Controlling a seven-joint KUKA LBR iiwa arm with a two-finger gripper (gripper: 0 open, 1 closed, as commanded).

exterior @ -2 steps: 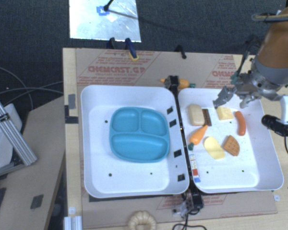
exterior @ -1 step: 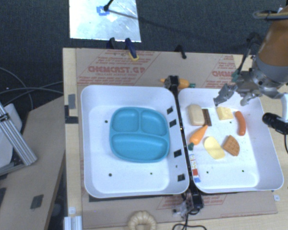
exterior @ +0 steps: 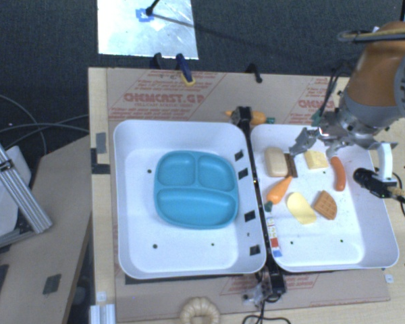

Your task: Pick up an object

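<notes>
The right bin (exterior: 364,248) holds several toy foods. A pale bread slice (exterior: 276,160) lies at the back left with a thin brown strip (exterior: 291,165) beside it. A yellow cheese square (exterior: 316,160), an orange-red sausage (exterior: 337,173), a carrot (exterior: 279,190), a yellow wedge (exterior: 300,208) and a brown waffle piece (exterior: 325,205) lie around the middle. My gripper (exterior: 318,145) hangs over the bin's back part, just above the cheese square. It is open and nothing sits between its fingers.
The left bin (exterior: 135,248) carries a blue divided plate (exterior: 194,189). A black ridge with clips (exterior: 256,201) separates the two bins. A small yellow object (exterior: 256,118) lies behind the bins on the cardboard. The arm enters from the upper right.
</notes>
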